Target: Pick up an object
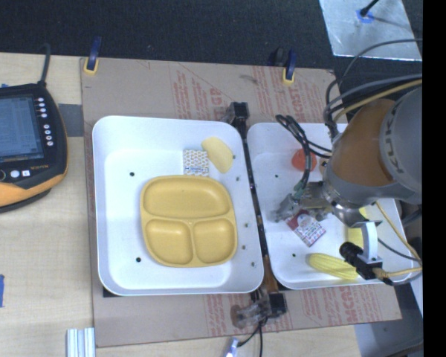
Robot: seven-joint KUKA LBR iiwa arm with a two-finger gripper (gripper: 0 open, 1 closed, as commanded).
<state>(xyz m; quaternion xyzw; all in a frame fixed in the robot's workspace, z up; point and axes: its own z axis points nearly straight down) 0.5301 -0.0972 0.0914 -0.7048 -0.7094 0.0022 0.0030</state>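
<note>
My gripper is low in the right bin, its fingers right over a small packet with red-and-white print. A yellow corn-like piece lies near the bin's front edge. A small red object sits at the bin's back, partly behind a cable. In the left bin there are a yellow divided plate, a small checked packet and a pale yellow piece. The arm's body hides the right part of the right bin.
A tablet-like pendant with an orange edge rests on the bench at far left. Black cables loop over the back of the right bin. Clamps hold the cardboard sheet under both bins.
</note>
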